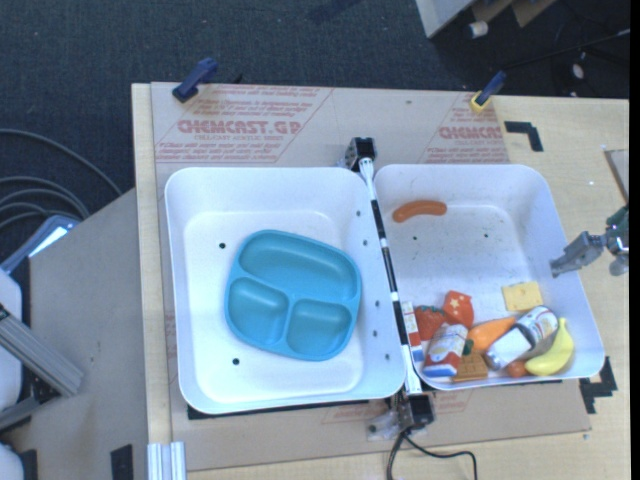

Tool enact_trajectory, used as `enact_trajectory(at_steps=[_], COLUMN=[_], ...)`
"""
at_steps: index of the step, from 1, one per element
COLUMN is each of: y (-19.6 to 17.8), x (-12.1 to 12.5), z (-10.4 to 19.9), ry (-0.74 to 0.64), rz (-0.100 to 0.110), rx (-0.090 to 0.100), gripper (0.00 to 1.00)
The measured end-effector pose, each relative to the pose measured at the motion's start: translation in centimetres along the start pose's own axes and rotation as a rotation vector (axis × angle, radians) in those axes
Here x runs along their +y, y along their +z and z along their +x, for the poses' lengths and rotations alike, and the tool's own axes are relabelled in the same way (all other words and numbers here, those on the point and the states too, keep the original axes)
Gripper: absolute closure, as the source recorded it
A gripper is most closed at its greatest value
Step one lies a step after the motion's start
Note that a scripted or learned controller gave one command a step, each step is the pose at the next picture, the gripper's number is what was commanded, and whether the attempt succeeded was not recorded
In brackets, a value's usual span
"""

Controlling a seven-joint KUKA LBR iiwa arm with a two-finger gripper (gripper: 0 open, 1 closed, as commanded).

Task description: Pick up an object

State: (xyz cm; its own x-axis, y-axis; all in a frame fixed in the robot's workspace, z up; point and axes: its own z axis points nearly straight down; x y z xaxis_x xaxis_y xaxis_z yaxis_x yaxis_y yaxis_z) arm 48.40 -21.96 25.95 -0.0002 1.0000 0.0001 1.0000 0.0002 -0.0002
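The things to be picked lie in the right-hand shallow white plastic bin (545,203), most of them heaped in its near corner: a curved yellow toy banana (557,351) lies against the near right wall, with a white and dark cylindrical can or bottle (520,337) on its side just beside it, touching or overlapping it. An orange carrot-shaped piece (486,332) lies next to the can, and a small square of pale yellow cheese-like plastic (522,296) sits just beyond them, a little apart. Toward the divider are red and white packet-like items (447,330), crowded together so that their edges cannot be told apart. Alone at the far side of the same bin lies an orange-brown toy sausage (419,210), well apart from the heap. The grey two-finger gripper (590,250) shows at the right rim of this bin, above the wall, touching none of the items; whether it is parted or closed cannot be told. The left-hand shallow white bin (190,268) holds a blue three-compartment plastic tray (292,293), lying flat near its middle. Both bins rest on a brown cardboard sheet (250,123) printed with red lettering.
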Motion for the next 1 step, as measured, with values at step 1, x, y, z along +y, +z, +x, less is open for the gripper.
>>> enact_trajectory(at_steps=[1], y=[14.69], x=[3.56], z=[7.20], ry=[-0.001], rz=[0.002], rx=[0.001], gripper=[0.00])
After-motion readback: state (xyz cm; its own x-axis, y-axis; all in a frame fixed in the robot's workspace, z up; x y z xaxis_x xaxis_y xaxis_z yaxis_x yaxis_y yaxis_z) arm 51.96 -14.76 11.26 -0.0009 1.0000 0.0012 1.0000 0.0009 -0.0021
